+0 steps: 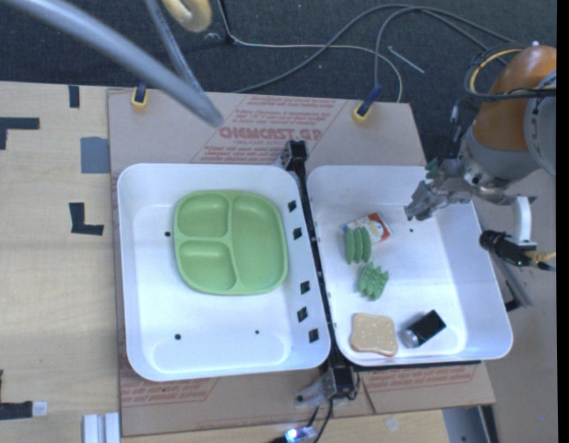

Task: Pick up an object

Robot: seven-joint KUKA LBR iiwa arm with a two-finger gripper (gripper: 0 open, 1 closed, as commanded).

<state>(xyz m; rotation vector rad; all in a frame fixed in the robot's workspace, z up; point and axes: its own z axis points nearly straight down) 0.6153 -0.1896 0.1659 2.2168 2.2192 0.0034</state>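
Bench carries two white bins; right bin (468, 275) holds target items. Camera view: gripper (419, 209) hovers over right bin's far side, state of pincer cannot be told. Nearest candidate: green pea pod (358, 244), mid-bin, long axis running near-to-far. You should centre above pod, straddle short axis, descend vertically.
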